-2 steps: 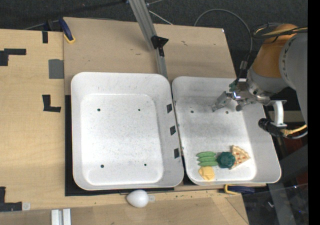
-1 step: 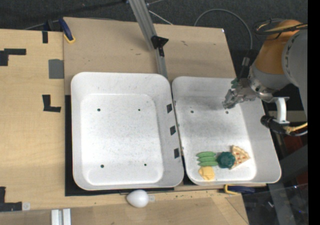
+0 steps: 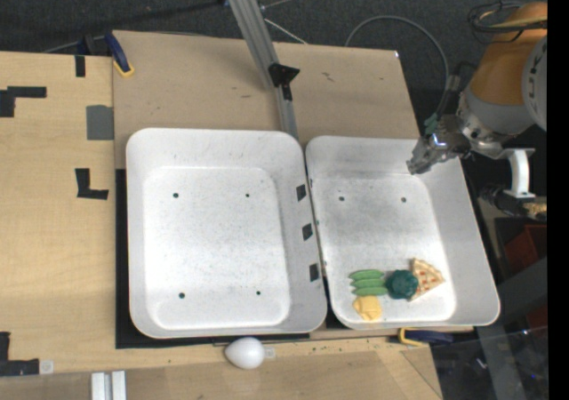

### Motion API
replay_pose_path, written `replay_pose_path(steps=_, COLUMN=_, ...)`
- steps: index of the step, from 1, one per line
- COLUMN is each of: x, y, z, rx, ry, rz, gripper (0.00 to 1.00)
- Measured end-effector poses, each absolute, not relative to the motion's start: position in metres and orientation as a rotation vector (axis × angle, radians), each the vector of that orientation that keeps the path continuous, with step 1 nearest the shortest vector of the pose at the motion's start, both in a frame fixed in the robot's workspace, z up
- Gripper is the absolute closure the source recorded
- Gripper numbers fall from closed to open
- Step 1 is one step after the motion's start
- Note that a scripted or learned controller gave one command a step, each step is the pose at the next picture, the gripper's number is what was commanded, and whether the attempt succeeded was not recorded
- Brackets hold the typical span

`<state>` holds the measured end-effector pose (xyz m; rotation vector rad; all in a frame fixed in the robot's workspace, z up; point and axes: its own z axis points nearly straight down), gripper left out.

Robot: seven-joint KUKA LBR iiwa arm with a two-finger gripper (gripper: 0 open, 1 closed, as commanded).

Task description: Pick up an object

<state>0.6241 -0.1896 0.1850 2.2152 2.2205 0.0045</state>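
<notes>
My hand hangs at the right bin's far rim; grip unreadable; toys lie well nearer the camera.

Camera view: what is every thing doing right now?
Gripper: over the right bin's far rim.
Right bin: flat, holds toys at its near end.
Left bin: flat on bench.
Green pea pod: lying flat.
Pizza slice: lying flat.
White egg: on bench, outside bins.
</notes>
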Motion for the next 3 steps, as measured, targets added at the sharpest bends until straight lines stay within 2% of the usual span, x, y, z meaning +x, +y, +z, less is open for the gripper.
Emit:
replay_pose_path(steps=1, x=0.625, y=-0.189, z=0.238, rx=2.217, ry=2.220, rz=0.003, gripper=1.00)
replay_pose_path(steps=2, x=0.621, y=-0.132, z=0.227, rx=2.217, ry=2.231, rz=-0.001, gripper=1.00)
replay_pose_path(steps=3, x=0.612, y=-0.077, z=0.237, rx=2.216, ry=2.231, rz=0.001, gripper=1.00)
